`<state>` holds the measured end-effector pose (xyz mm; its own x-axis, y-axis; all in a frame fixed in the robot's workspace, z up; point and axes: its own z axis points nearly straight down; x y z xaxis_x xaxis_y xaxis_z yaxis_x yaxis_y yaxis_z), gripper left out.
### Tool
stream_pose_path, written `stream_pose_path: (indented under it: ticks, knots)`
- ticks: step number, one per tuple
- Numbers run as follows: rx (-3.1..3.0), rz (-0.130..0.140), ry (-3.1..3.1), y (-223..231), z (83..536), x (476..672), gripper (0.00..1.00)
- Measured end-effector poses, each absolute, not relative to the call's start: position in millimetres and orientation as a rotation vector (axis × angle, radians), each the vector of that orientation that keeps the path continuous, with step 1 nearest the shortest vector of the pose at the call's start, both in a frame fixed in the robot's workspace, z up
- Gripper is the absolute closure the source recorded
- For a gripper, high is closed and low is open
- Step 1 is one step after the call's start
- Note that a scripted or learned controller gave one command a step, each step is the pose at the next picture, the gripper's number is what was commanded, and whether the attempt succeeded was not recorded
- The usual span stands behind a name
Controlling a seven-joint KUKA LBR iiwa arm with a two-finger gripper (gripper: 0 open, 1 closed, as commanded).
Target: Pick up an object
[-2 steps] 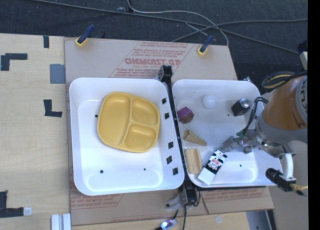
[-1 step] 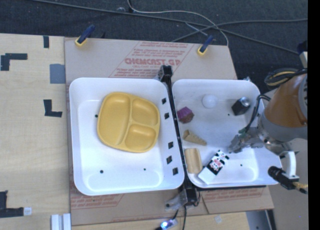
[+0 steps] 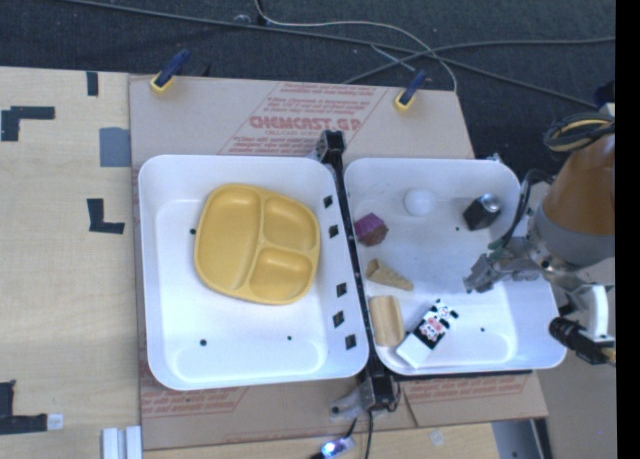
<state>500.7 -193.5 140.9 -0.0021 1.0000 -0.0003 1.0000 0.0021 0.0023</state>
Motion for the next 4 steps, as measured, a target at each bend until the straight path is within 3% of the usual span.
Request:
stream_pose_path:
  ticks: [3, 4]
  knots:
    - [2.216, 0.003, 2.220, -182.1, 300.0, 501.8, 1.00]
    - [2.217, -0.002, 2.228, -138.2, 278.0, 528.3, 1.00]
